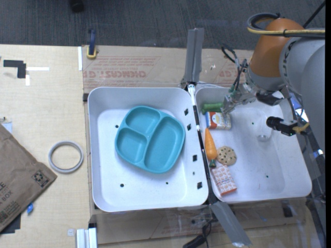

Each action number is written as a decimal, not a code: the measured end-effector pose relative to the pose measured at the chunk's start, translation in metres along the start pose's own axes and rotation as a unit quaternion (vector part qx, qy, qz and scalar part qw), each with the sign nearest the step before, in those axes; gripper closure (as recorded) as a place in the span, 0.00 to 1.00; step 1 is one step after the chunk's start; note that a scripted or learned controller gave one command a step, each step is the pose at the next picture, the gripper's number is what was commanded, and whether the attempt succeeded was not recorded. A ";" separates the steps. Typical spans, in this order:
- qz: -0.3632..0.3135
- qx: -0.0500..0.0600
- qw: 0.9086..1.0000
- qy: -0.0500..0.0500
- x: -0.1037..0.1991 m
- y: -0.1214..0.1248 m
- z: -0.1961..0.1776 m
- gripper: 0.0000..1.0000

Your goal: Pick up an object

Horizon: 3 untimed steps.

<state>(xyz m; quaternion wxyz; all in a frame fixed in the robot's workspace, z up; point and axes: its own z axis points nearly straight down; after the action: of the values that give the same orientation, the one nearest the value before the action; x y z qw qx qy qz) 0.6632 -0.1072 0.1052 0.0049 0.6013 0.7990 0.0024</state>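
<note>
While the arm reaches in from the right, its end effector [229,103] hangs at the far left corner of the right bin [269,185], just beside a green item [212,107] and above a small carton [219,120]. Whether it is open, closed or gripping anything, I cannot tell from where I stand; the tip is too small and cluttered with cabling.

Candidate objects lie in a column along the right bin's left wall. From far to near: the green item, the small carton, a carrot [210,143], a cookie [226,155] and a red-and-white packet [224,180]. The left bin [103,190] carries a teal divided plate [150,138].

The green item is nearest the end effector and is my likely target. Its long axis runs left to right across the bin, roughly parallel to the far wall. It looks like a toy piece, so I judge it light, rigid and smooth, prone to slipping or rolling. A hold across its short width, at mid-length, seems soundest.

The carrot is the clearer alternative. Its long axis runs near to far, thick end far, tip pointing toward the near edge. I judge it light, hard and tapered; a grip on the thick upper half is advisable, since the taper could squeeze it out. Its closeness to the wall leaves little finger room on that side.
</note>
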 end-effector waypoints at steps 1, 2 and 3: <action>0.055 0.000 0.998 -0.001 0.016 -0.066 0.007 1.00; 0.056 0.000 0.998 -0.001 0.015 -0.067 0.008 0.00; 0.148 0.000 0.989 0.000 0.031 -0.113 0.008 0.00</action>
<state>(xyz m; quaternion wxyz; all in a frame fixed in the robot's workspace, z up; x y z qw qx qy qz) 0.5456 -0.1086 0.0959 0.0042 0.7127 0.7015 0.0035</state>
